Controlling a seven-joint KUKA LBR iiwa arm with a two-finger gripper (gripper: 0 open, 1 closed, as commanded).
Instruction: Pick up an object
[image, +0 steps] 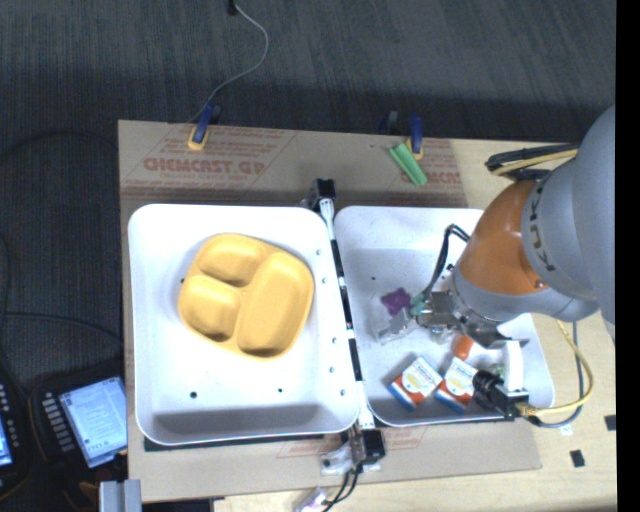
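The grey arm with its orange band (505, 255) reaches in from the right over the right bin (385, 235). Its gripper (398, 320) is low in the middle of that bin, just below a small purple object (396, 298) and touching or nearly touching it. Two small orange, white and blue cartons (418, 382) (457, 384) lie side by side near the bin's front wall, below the wrist. A small orange piece (462, 348) shows just above the right-hand carton. A large yellow lumpy object (246, 292) sits in the left bin (160, 400).
A green marker-like stick (408, 163) and two blue clamps (205, 124) (415, 128) sit on the cardboard behind the bins. Black cables run along the divider between the bins and by the right bin's front right corner.
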